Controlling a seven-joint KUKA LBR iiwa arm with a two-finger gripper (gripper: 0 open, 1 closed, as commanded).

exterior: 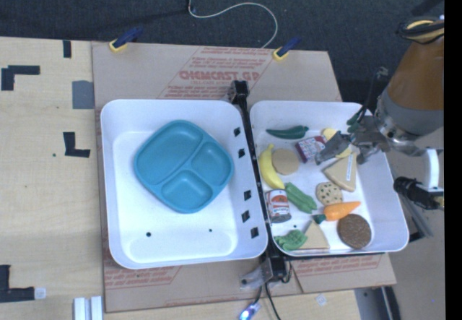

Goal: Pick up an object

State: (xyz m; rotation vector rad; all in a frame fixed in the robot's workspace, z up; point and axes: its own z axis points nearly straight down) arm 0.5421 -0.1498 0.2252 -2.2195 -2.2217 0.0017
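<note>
**Pick not yet made: hand low over right bin**

Camera view: the hand point(351, 144) hangs at the right bin's point(375, 243) upper right, just above a cheese wedge point(343, 174); whether it is spread or pinching, I cannot tell. Nothing looks lifted, so the grasp is probably still ahead. Count: two bins, one blue plate point(184, 165) in the left bin point(119, 239), one banana point(269, 169), one carrot point(339, 211), two cookies.

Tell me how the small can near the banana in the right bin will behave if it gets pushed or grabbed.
The can looks tipped over, so a sideways nudge would probably roll it. Its smooth round wall may slip between flat fingers unless squeezed across the middle. The banana and a green vegetable crowd it, so a push would likely jostle them too.
</note>
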